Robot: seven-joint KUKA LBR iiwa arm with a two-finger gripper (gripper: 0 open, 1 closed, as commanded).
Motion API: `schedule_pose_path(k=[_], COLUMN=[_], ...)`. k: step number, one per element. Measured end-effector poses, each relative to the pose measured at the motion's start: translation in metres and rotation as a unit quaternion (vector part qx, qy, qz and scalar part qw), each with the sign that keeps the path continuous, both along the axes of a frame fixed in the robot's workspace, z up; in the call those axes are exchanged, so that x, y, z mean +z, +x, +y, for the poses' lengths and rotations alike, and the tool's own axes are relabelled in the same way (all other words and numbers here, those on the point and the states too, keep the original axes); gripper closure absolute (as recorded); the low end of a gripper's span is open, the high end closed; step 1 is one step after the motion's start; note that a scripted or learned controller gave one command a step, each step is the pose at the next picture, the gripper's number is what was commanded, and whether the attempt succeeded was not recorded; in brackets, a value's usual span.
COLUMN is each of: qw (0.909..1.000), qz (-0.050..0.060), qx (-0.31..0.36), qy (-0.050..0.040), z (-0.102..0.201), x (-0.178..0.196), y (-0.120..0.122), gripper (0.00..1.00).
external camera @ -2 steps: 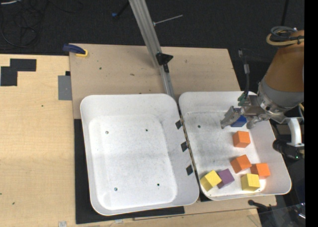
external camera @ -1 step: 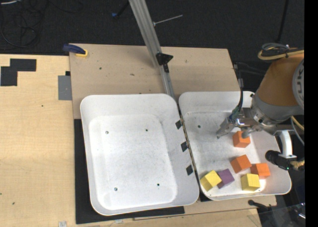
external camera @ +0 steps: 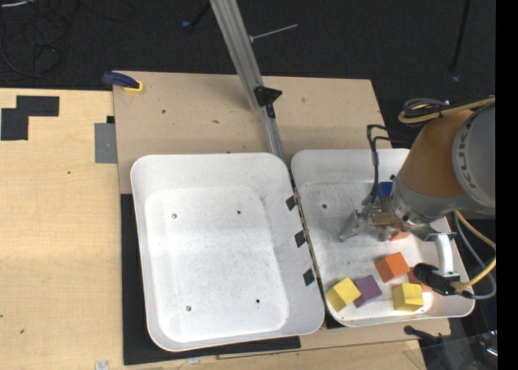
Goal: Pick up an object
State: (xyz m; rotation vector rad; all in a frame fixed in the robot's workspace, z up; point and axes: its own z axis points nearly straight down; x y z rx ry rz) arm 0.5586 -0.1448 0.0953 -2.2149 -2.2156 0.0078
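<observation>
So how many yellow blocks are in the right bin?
2: one yellow block near the bin's front left corner beside the purple block, another yellow block front right. The arm may hide more.

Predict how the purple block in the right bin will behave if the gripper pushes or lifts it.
The purple block looks like a small, flat-faced solid, so it would probably slide rather than roll. It lies against the yellow block, so a push would likely move both. Its flat faces should suit a two-finger grip; it seems stiff and light.
</observation>
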Motion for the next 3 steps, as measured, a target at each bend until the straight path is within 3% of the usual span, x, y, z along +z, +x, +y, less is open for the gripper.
schedule_pose_path(k=[1, 3], qw=[1.0, 1.0], qz=[-0.002, -0.006], qx=[-0.004, 0.0], qy=[-0.0006, -0.0017], z=[-0.003, -0.013], x=[0.014, 0.111], y=[0.001, 0.007], gripper=[1.0, 1.0])
